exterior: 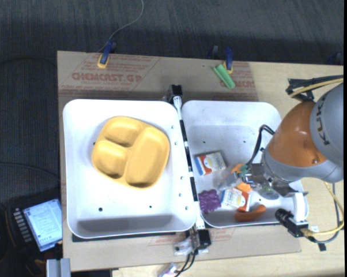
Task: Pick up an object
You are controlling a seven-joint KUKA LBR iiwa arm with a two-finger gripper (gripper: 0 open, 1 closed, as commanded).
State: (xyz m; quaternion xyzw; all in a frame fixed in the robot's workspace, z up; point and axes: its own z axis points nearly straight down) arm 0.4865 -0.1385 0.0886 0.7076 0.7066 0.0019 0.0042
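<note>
Reading "CHEMCAST GP" printed backwards in red on the brown board [113, 77] under the two bins, plus a bit of "KU" on the arm [306, 146]. The arm leans in low from the right, its gripper [255, 180] down in the right bin [231, 117] over the small packets [228, 196]; can't tell the gripper's state. A yellow lumpy tray [130, 150] sits in the left bin [81, 206].

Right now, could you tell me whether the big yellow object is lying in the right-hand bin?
No, the yellow object lies in the left bin, apart from the small items in the right bin.
</note>
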